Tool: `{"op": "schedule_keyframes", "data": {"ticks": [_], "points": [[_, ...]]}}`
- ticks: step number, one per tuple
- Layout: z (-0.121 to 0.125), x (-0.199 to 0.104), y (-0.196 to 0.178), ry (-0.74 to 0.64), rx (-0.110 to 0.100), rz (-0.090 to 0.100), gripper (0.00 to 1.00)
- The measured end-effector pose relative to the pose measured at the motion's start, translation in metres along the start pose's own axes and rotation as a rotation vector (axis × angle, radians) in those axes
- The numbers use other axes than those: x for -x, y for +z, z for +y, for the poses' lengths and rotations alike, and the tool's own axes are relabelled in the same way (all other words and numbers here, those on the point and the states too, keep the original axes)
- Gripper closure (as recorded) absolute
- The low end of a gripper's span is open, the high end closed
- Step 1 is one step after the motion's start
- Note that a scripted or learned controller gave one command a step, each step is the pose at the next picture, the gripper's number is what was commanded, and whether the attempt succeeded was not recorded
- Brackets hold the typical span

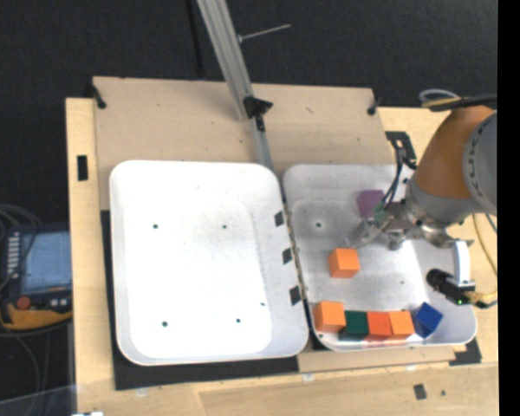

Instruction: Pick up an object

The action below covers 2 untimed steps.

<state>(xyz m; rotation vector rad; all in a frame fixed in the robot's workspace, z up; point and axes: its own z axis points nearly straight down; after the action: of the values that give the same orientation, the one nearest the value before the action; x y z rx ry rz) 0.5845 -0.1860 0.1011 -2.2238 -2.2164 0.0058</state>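
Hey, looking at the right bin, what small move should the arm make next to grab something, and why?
Probably shift the gripper a little toward the lone orange cube and lower over it. That cube sits apart from the row of blocks at the right bin's near wall, so there is room around it, and it lies close to the gripper.

A single fixed camera looks down at a slant from well above the worktop (pixel 199 111). It takes in the left bin (pixel 199 180) and right bin (pixel 316 189) whole, with dark floor beyond the worktop's far and left edges.
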Motion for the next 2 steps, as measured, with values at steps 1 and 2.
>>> {"op": "schedule_keyframes", "data": {"ticks": [1, 2], "points": [[0.002, 0.001, -0.015, 0.006, 0.01, 0.0, 1.0], [-0.004, -0.005, -0.068, -0.001, 0.011, 0.0, 1.0]]}}
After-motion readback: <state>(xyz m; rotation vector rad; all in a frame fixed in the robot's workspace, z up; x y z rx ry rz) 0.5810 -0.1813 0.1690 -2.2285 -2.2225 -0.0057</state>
